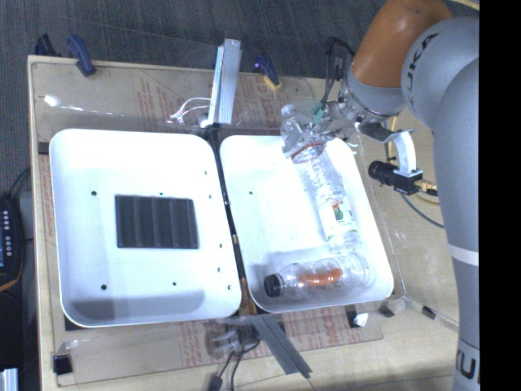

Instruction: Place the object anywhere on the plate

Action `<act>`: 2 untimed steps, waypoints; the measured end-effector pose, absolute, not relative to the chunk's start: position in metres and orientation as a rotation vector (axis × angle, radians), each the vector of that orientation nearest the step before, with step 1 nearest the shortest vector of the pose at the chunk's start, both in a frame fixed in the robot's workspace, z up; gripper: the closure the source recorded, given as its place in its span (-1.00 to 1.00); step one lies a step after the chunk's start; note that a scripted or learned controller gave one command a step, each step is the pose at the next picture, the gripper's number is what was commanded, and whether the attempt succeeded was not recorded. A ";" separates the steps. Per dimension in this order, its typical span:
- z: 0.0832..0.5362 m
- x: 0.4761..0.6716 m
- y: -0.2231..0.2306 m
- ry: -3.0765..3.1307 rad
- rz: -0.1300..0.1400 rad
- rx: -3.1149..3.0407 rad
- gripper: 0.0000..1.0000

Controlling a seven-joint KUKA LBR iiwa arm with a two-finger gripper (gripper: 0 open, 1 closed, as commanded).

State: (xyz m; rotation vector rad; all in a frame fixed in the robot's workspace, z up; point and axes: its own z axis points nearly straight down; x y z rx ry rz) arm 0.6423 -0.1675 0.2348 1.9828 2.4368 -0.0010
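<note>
A dark grey ribbed plate (156, 221) lies flat in the middle of the left bin (73, 161). In the right bin (260, 210) a clear plastic bottle (330, 194) with a label lies lengthwise along the right wall. Its top end, with a red band, points to the bin's far edge. A second clear bottle (317, 277), with a black cap and something orange inside, lies across the near end. My gripper (313, 133) is low over the far right corner of the right bin, right at the top end of the long bottle.
The arm's grey body and orange band (399, 31) fill the right side above the right bin. A metal bar (225, 80) stands upright behind the divide between the bins. Clamps (81, 54) and cables sit along the bench's far edge.
</note>
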 end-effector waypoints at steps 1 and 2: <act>0.278 0.573 -0.101 2.335 -0.002 2.102 1.00; 0.282 0.533 -0.041 2.348 -0.003 2.089 1.00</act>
